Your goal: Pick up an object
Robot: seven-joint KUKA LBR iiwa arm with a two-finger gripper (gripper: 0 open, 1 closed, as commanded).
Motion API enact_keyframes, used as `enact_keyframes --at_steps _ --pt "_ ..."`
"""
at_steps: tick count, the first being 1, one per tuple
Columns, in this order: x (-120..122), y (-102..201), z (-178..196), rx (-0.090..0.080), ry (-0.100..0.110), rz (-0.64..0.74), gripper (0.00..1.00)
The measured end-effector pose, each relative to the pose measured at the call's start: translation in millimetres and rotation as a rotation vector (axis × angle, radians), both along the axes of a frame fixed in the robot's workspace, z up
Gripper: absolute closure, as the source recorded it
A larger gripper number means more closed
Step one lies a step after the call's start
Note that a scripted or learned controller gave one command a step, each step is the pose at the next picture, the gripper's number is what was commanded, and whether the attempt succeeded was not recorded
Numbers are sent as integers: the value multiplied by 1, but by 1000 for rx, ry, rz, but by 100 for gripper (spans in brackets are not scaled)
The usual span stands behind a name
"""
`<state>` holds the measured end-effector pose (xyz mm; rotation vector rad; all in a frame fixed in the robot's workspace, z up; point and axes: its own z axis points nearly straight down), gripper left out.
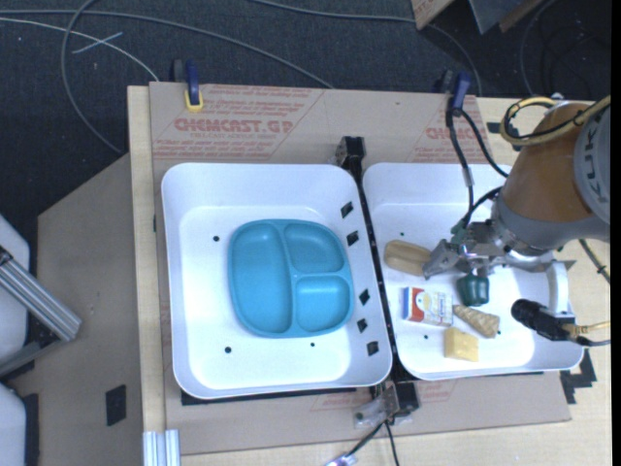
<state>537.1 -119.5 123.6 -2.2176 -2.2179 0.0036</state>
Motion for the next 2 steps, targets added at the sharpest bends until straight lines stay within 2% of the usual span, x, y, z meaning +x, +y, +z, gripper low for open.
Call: enact_keyframes --at_steps 1,2 --pt "-1 1 -41 0 0 0 0" --pt "0 1 -28 0 -4 -1 100"
